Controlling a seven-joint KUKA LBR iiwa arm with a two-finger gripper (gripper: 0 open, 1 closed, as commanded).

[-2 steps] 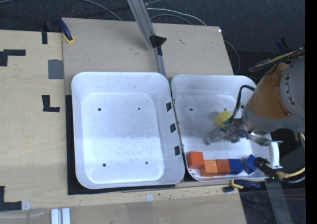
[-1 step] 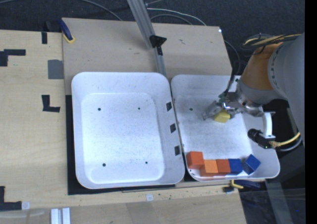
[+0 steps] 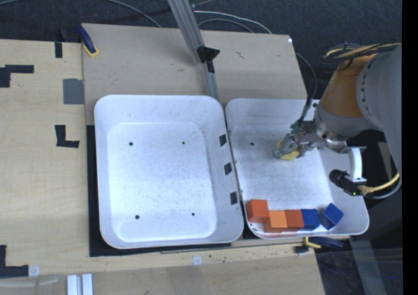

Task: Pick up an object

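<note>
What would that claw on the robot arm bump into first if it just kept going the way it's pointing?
Probably the small yellowish object right at the gripper tip, low in the right bin. Under that comes the bin's white floor. Depth is hard to judge from above, so it may be touching already.

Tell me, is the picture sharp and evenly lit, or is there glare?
Camera view: light is even, without harsh glare; the two shallow white plastic bins look bright; the gripper and the small yellowish object under it are slightly blurred; the dark floor lacks detail.
</note>
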